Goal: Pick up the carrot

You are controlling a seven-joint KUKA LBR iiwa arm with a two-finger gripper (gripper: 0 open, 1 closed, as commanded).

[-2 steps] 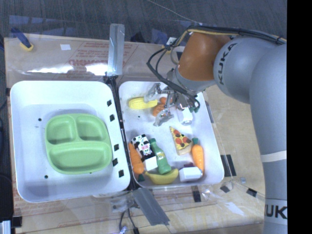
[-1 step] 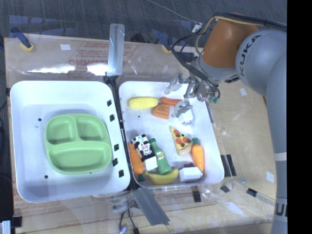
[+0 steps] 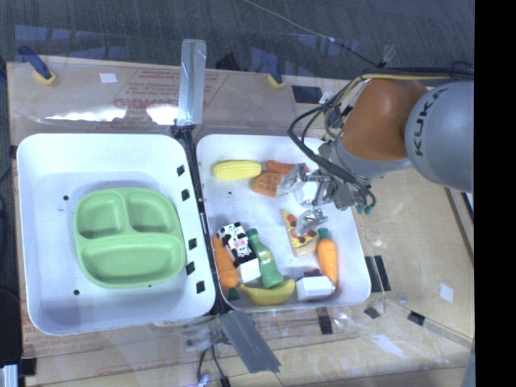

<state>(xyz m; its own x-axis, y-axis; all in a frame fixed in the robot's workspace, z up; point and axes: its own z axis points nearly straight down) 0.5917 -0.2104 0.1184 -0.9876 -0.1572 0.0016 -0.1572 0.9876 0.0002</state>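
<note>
Reaching in from right, arm (image 3: 403,131) bent over right bin (image 3: 355,240), gripper (image 3: 310,216) above carrot (image 3: 326,260), finger state unclear.

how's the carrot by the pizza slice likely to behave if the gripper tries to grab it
The carrot looks like smooth moulded plastic, so probably rigid, light and a bit slippery. Its tapered round body may roll or squirt out of a pinch. The pizza slice and a white block lie close by, so it could nudge them.
</note>
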